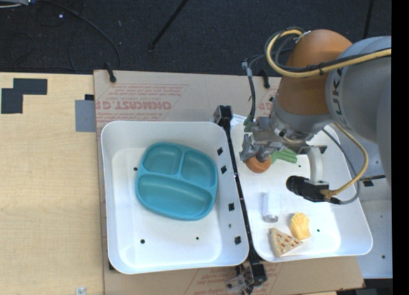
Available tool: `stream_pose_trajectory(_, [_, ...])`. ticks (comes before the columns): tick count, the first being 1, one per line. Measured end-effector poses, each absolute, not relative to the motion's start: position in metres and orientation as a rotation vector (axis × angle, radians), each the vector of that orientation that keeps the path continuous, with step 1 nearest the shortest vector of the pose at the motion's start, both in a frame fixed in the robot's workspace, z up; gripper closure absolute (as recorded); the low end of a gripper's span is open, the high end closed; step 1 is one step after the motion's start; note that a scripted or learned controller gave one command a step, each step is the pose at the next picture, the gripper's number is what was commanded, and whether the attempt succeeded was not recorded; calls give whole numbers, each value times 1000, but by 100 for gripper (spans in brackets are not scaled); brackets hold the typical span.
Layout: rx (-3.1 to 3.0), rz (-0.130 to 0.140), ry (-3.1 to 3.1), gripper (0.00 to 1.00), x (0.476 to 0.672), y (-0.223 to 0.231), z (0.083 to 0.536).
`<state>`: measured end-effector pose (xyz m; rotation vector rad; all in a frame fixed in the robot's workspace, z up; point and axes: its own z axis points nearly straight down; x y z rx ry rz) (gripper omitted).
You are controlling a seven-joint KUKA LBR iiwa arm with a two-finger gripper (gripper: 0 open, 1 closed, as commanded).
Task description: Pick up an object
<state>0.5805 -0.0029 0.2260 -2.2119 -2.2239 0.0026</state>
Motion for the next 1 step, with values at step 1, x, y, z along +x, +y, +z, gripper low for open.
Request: stream_pose_trajectory(1, [-2213,1,-2225,100,573,49,235])
